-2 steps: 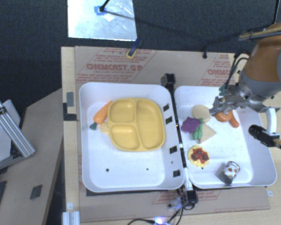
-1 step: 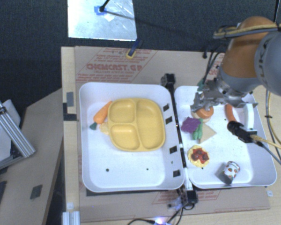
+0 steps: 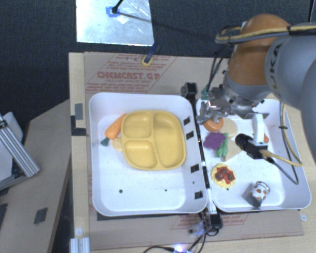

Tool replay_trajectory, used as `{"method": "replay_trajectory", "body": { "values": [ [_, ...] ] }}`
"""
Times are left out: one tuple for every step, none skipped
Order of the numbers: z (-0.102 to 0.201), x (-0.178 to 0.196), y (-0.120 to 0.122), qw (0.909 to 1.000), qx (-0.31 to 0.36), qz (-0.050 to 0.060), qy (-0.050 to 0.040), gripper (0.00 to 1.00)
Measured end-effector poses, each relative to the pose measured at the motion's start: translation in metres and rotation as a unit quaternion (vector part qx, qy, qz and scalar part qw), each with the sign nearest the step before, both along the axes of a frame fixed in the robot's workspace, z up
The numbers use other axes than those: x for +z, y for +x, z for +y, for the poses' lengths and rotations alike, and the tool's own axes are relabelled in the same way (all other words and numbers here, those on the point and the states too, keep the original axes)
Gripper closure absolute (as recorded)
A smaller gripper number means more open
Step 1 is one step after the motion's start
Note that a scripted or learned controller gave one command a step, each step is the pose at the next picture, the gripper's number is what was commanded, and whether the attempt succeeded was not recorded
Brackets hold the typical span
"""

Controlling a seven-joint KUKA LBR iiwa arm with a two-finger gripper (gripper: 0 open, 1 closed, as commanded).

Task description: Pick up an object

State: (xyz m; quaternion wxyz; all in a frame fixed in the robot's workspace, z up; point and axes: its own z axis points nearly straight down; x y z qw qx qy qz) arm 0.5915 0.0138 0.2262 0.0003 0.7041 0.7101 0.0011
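My gripper (image 3: 211, 115) hangs low over the far left part of the right bin (image 3: 292, 191), close to the wall between the bins. Right below its tip lies an orange toy (image 3: 215, 125), partly covered by the gripper; whether they touch is unclear. A pale tan disc (image 3: 230, 125) lies beside the orange toy. A purple grape bunch with a green stem (image 3: 216, 142) sits just in front of them. Nearer the front are a round yellow piece with red spots (image 3: 223, 175) and a small grey can (image 3: 257, 193).
The left bin (image 3: 102, 194) holds a yellow divided plate (image 3: 150, 139) with an orange carrot (image 3: 114, 126) against its left edge. The grey arm with its orange band (image 3: 253, 41) reaches in from the upper right. A metal sheet (image 3: 114, 15) lies beyond the bins.
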Motion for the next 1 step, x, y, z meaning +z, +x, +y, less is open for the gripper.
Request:
{"method": "replay_trajectory", "body": {
  "values": [
    [0.0503,-0.0118,0.0208,1.0000,0.000,0.000,0.0004,1.00]
  ]
}}
